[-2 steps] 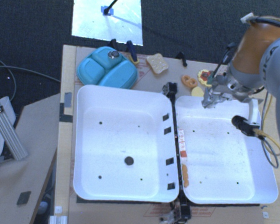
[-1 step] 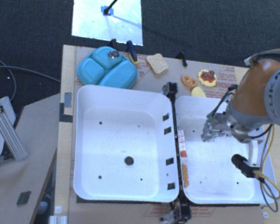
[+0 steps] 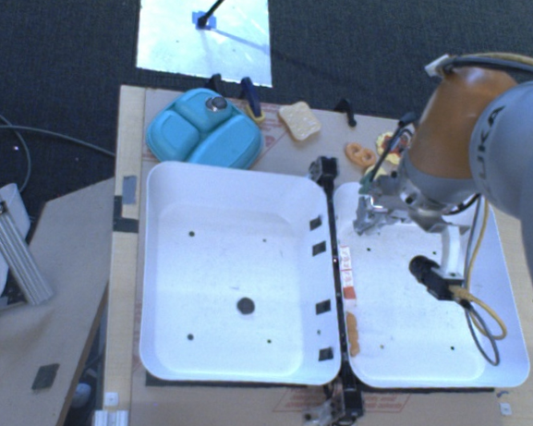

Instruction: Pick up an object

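My gripper (image 3: 368,216) hangs low over the far left part of the right bin (image 3: 476,365), close to the divider. Nothing is visibly held in it. A small red and white packet (image 3: 345,266) lies along the right bin's left wall, just in front of the gripper. Further forward along the same wall lies a small orange piece (image 3: 352,335). A dark round disc (image 3: 245,305) rests on the floor of the left bin (image 3: 184,200), far from the gripper.
Behind the bins lie a blue divided dish (image 3: 204,130), a toy bread slice (image 3: 300,120), an orange pretzel shape (image 3: 359,154) and a yellow item (image 3: 389,140). A black connector with looping cables (image 3: 432,276) hangs off the arm over the right bin.
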Available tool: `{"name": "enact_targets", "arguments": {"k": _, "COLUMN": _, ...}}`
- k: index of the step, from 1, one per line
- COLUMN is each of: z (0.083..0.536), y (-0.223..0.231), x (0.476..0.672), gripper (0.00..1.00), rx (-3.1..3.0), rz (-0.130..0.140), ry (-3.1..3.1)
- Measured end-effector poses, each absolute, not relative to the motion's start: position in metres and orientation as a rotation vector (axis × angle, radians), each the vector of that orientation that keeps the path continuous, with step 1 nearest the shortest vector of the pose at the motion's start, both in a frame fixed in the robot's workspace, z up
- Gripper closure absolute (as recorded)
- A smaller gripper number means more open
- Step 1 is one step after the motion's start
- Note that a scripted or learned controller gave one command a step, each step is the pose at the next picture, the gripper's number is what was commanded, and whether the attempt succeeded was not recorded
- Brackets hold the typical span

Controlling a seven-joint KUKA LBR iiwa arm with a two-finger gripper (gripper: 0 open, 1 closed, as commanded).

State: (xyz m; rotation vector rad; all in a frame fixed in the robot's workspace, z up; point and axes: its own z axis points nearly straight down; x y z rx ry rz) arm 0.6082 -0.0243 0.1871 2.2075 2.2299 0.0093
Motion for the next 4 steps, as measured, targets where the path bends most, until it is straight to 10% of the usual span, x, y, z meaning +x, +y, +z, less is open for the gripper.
{"name": "enact_targets", "arguments": {"k": 1, "z": 0.185, "y": 0.053, "x": 0.628, "gripper": 1.0, "rx": 2.21, "rz": 0.009, "ry": 2.234}}
{"name": "enact_targets", "arguments": {"k": 2, "z": 0.184, "y": 0.062, "x": 0.551, "gripper": 1.0, "rx": 2.223, "rz": -0.003, "ry": 2.226}}
{"name": "enact_targets", "arguments": {"k": 3, "z": 0.079, "y": 0.139, "x": 0.627, "gripper": 1.0, "rx": 2.21, "rz": 0.007, "ry": 2.232}}
{"name": "enact_targets", "arguments": {"k": 4, "z": 0.083, "y": 0.139, "x": 0.538, "gripper": 1.0, "rx": 2.225, "rz": -0.007, "ry": 2.226}}
